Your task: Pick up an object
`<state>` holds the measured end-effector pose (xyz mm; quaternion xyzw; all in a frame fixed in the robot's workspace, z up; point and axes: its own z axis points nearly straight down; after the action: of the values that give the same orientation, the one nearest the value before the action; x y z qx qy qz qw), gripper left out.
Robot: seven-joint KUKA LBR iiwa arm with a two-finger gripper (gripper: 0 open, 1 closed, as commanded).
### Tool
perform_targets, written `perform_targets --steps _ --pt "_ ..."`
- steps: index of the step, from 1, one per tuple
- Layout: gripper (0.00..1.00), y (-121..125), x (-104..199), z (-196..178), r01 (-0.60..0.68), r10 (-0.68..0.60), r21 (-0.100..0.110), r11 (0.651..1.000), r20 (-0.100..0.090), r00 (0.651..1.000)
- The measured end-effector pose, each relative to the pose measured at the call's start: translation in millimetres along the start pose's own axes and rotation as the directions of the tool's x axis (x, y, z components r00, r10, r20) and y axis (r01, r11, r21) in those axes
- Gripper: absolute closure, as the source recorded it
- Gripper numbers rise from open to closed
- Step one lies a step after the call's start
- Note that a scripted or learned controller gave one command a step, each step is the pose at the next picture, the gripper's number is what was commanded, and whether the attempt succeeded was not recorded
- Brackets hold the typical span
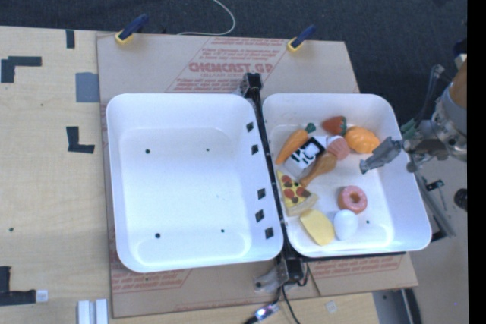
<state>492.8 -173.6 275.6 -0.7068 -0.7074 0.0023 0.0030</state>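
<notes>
Grey metal claw (377, 157), orange wrist band

arm (448, 134): cut off at right | black-and-white card (307, 153): print too small to read

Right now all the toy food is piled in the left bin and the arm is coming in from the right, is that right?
Not quite: the toy food, such as the carrot and the pink donut, lies in the right bin, not the left bin. The camera view shows this. The arm does come in from the right.
</notes>
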Motion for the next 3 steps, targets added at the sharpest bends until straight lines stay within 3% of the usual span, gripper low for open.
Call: perform_targets --steps 1,2,3 --pt "0.0 -10.8 50.8 90.5 0.003 -0.003 0.01 1.0 -0.005 1.0" --pt "0.0 24.0 64.3 197.5 0.001 -0.001 0.006 1.0 -0.004 1.0" --pt "1.0 26.8 65.3 183.4 0.002 -0.002 -0.001 1.0 -0.006 1.0"
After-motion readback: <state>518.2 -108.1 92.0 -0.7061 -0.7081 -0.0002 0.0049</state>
